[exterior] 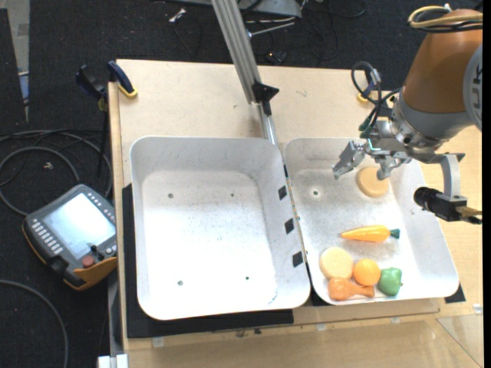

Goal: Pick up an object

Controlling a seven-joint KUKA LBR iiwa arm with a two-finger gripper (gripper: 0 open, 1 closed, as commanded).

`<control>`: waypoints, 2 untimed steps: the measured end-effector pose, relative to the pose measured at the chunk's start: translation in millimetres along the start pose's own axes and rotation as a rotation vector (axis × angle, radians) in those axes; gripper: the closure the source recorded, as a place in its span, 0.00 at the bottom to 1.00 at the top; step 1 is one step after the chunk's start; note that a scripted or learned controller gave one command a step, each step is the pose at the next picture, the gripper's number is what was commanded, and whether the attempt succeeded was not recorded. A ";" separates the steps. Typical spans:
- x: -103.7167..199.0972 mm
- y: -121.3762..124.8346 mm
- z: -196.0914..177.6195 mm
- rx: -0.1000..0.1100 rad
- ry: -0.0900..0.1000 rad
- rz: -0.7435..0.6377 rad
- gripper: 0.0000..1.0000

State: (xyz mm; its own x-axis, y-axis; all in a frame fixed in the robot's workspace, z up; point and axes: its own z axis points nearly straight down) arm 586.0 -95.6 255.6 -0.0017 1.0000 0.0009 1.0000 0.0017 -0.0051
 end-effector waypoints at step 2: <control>-10.3 1.4 51.1 0.000 -0.001 0.004 0.00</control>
State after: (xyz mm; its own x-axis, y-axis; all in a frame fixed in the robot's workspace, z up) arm 587.2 -105.9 204.5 0.0020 1.0000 -0.0001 1.0000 -0.0020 -0.0053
